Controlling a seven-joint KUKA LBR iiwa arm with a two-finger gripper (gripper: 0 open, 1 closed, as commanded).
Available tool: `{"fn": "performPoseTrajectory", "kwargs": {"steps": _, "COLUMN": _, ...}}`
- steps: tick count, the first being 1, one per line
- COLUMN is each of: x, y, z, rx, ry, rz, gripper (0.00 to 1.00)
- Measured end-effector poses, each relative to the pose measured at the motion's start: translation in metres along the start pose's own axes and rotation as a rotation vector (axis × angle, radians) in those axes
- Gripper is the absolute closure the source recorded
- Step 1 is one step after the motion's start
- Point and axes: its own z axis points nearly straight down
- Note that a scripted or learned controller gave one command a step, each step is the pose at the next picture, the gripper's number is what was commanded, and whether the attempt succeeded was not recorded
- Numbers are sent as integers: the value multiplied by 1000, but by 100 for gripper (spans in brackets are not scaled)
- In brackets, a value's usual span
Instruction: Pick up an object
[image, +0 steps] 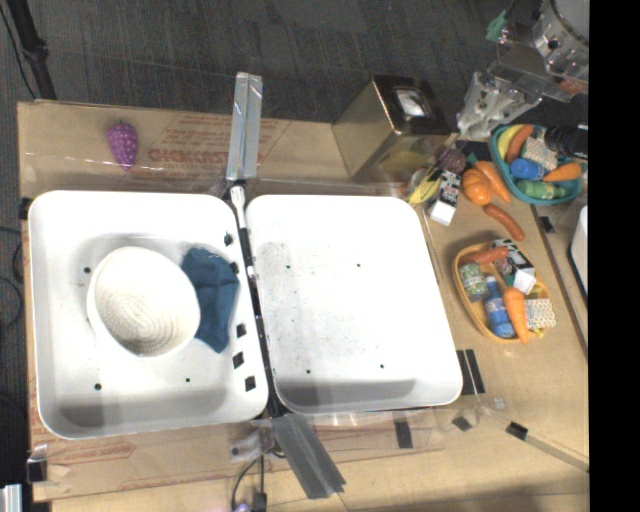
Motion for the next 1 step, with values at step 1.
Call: {"fn": "performPoseTrajectory", "kwargs": {"steps": 1, "x": 34, "y": -36, "z": 251, "rx": -4, "ry": 1, "rz": 64, "gripper": 100}}
